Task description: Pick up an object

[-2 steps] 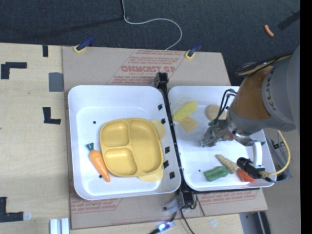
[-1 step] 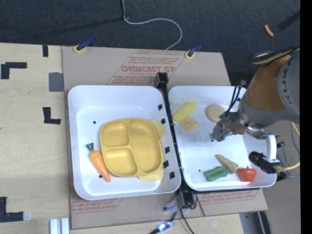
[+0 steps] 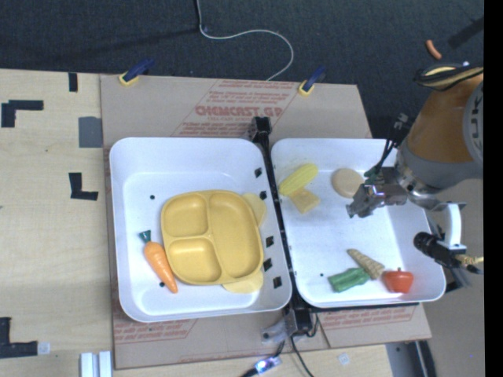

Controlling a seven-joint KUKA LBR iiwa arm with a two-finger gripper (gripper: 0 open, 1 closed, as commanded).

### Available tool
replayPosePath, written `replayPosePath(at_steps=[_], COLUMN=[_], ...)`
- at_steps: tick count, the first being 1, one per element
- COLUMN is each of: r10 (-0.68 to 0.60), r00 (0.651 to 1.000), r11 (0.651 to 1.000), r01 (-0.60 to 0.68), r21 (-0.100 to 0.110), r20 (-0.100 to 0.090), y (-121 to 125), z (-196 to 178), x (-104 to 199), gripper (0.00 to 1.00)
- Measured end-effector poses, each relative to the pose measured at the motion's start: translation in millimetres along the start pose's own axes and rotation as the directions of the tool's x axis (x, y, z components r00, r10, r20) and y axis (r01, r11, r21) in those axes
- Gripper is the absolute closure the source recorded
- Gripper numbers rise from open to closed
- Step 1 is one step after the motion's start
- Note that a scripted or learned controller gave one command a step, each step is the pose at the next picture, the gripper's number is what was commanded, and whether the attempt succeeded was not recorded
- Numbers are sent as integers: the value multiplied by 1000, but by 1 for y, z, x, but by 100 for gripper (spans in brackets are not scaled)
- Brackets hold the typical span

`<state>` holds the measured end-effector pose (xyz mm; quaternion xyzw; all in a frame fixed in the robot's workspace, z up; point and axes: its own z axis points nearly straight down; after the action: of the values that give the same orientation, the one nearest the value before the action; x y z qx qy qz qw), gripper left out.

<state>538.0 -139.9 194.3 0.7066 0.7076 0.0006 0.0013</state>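
Low over the right bin (image 3: 409,210) hangs the pincer (image 3: 363,204), dark and small at the end of the grey and orange arm (image 3: 440,136) that comes in from the right side. Whether it is released or clenched I cannot tell, because its tip looks only like a dark lump from this angle. No object is visible inside it. It is positioned just beside a pale round piece (image 3: 346,181), which lies slightly up and to the left of it.

Further left in the same bin, near the divider, a yellow corn cob (image 3: 299,178) lies tilted, and a small yellow block (image 3: 306,202) is directly below it. Along the near edge of this bin there are three things close together: a green vegetable (image 3: 347,279), a beige cone (image 3: 366,263) which touches it, and a red tomato-like toy (image 3: 398,280) near the corner.

The left bin (image 3: 134,171) carries a yellow tray with compartments (image 3: 211,236) and an orange carrot (image 3: 159,264) just beside the tray's left edge. Both bins stand on brown cardboard (image 3: 236,108) upon the counter (image 3: 47,210).
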Motion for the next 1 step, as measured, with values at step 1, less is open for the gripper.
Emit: replayPosePath(at_steps=[1], r10=[0], r00=[1000], r11=[1000], r01=[0], r21=[1], r20=[0], y=[1], z=[-32], x=[0], gripper=[100])
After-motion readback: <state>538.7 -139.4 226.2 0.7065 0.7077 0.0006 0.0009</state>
